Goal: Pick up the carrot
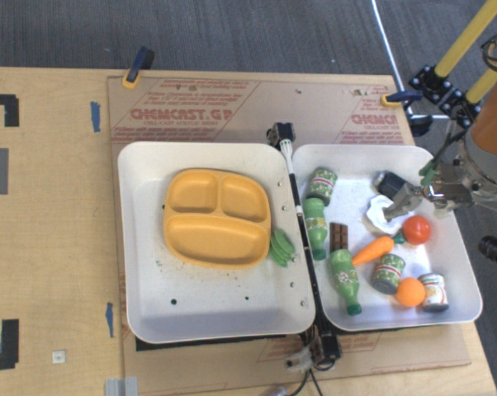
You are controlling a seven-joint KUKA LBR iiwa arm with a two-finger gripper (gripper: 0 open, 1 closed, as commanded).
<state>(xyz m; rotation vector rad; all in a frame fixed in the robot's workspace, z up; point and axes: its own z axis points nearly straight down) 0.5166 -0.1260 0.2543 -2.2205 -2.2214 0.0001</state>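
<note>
Carrot (372,249) loose in bin — gripper (403,202) above

Evenly lit from overhead, bright and diffuse. Soft, short shadows beneath bin rims (220,334). Mild glare on white plastic. Slight softness throughout; mild blur toward right edge.

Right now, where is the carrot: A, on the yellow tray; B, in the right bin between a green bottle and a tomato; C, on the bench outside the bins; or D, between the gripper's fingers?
B: the carrot lies in the right bin, green bottle left, tomato upper right.
</note>
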